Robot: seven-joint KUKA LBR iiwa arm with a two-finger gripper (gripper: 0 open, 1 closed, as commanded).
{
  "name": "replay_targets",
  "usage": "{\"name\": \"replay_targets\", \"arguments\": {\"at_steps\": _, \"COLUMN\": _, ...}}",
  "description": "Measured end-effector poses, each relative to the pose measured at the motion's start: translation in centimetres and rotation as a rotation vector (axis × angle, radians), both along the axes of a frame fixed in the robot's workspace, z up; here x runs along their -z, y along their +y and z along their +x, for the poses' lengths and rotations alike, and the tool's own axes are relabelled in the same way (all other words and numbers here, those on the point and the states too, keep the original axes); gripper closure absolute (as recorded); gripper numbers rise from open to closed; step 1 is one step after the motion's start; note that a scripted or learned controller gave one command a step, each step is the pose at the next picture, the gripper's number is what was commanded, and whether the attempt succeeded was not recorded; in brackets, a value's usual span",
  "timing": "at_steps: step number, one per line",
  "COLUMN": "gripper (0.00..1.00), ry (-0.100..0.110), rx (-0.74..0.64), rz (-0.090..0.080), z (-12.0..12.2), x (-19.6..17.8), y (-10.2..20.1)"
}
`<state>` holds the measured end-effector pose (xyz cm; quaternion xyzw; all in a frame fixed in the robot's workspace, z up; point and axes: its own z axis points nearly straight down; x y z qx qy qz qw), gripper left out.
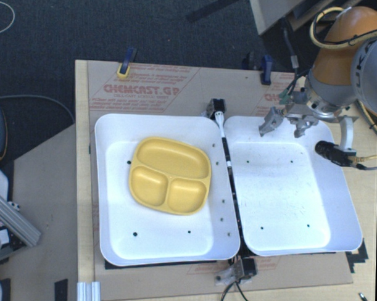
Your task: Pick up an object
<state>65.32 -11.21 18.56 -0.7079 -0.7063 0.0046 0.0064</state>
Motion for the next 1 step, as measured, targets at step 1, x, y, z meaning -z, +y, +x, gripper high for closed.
{"name": "replay_targets", "arguments": {"at_steps": 1, "gripper": 0.0, "ry": -0.015, "rx": -0.002, "rz": -0.002, "z": 0.33, "x": -0.9, "y": 0.01}}
